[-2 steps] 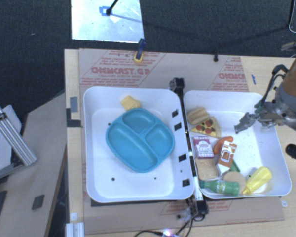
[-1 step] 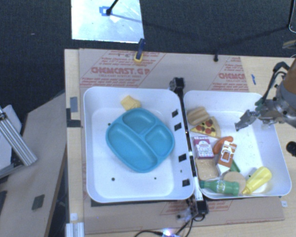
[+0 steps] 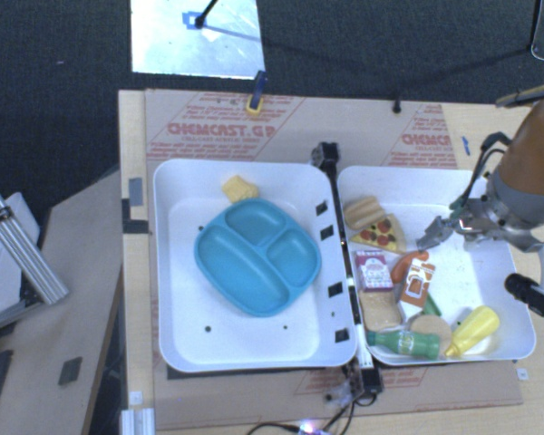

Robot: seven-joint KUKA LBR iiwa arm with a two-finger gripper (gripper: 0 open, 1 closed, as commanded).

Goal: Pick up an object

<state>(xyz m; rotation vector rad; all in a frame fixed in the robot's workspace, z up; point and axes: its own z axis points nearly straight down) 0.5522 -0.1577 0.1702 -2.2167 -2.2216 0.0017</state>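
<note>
right bin (image 3: 503,243): toys heaped at its left side | gripper (image 3: 438,234): over bin, finger spread not readable | orange packet (image 3: 419,279): just below-left of tips, nearest, likely target | advice: centre over it, descend straight, clear of pizza slice (image 3: 378,234) just left of tips

Even overhead light, soft shadows, slight blur.
</note>
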